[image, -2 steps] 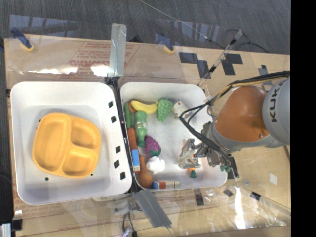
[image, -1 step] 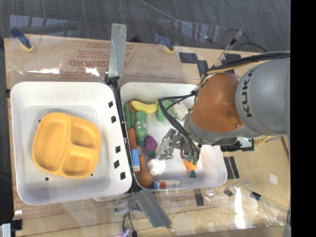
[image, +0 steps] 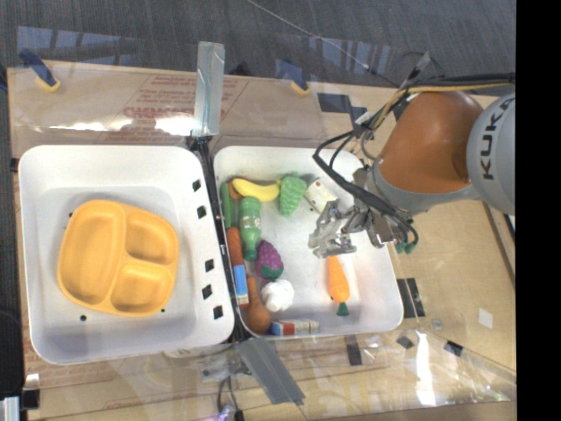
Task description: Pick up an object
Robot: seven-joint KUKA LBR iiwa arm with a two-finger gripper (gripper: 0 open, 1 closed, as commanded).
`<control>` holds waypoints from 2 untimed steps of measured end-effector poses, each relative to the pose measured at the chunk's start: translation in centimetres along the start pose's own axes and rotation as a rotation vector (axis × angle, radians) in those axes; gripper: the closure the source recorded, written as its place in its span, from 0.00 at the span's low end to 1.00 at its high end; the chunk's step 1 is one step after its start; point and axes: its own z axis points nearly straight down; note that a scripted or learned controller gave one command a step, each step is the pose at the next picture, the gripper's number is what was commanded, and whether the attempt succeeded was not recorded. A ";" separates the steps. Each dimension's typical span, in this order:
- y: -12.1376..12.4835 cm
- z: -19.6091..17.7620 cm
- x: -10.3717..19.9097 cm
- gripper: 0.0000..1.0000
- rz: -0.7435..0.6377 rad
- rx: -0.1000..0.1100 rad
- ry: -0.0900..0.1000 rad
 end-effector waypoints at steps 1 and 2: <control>0.1 0.0 0.0 0.00 -0.001 -0.001 0.000; -1.2 8.3 3.9 0.00 -0.190 -0.002 0.001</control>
